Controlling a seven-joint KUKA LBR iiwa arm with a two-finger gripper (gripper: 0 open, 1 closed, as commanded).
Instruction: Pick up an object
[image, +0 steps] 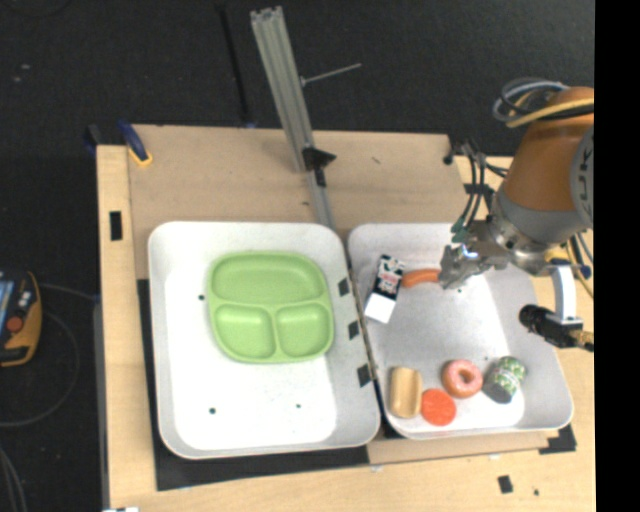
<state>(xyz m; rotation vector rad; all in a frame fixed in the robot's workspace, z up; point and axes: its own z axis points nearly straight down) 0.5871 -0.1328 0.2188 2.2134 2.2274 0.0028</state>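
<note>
Looking down on the bench (250, 170), I see two white bins side by side. The left bin (180, 400) holds a green plate (270, 305) with three compartments, sitting toward its far half. The right bin (530, 300) carries the small things. Along its near edge, from left to right, lie a tan cylinder (403, 391), a red ball (437, 407), a pink donut (462, 377) and a green-and-grey lump (504, 379), all close together. Near the far left corner lies a black-and-white pack (384, 288), and just beside it an orange piece (418, 280) stretches toward the arm.

The arm (545, 180) reaches in from the right, and its gripper (458, 268) hangs over the far part of the right bin, right at the orange piece's right end. From here I cannot tell how the gripper is set, nor whether it touches the orange piece. A black part (545, 323) juts from the arm over the bin's right edge.
</note>
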